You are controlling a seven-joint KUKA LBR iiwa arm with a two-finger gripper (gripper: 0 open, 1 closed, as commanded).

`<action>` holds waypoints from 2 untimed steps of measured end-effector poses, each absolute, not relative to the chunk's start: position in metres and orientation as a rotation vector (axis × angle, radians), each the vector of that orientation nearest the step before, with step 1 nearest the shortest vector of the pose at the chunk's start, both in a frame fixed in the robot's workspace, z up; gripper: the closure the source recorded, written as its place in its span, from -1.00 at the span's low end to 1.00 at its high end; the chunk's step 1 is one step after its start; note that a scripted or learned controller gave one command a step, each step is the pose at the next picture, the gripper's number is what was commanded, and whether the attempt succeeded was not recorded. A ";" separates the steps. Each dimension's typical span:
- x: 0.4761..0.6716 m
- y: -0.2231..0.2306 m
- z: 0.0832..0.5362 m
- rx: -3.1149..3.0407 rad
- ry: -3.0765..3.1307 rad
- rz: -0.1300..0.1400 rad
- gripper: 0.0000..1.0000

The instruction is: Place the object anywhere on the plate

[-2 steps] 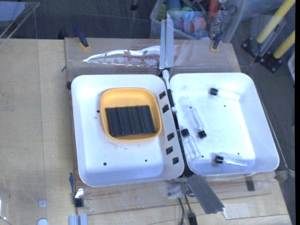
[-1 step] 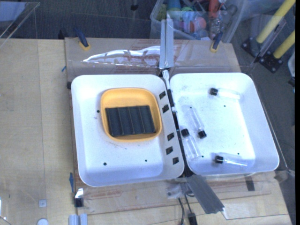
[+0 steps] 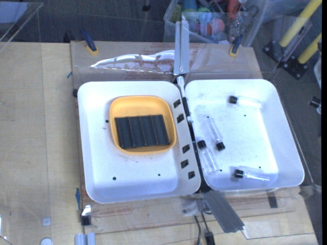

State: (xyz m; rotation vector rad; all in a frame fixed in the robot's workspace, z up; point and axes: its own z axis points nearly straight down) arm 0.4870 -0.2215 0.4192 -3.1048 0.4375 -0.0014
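Note:
An orange-yellow plate point(image 3: 118, 109) sits in the left bin point(image 3: 97, 177). A dark ribbed rectangular object point(image 3: 141, 131) lies flat on it, covering most of its middle. In the right bin point(image 3: 276, 157) lie several clear tubes with black caps: one near the back point(image 3: 244, 101), one in the middle point(image 3: 212, 132), one by the divider point(image 3: 205, 156), and one at the front point(image 3: 250, 175).
A row of small black clips point(image 3: 183, 137) runs along the divider between the bins. A clear box of colourful items point(image 3: 214, 11) stands behind the bins. A grey flat piece point(image 3: 222, 212) lies on the bench in front of the right bin.

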 end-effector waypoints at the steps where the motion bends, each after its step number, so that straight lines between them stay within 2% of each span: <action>1: 0.491 -0.221 0.389 -3.119 0.307 -0.002 1.00; 2: 0.487 -0.221 0.370 -3.119 0.315 0.001 1.00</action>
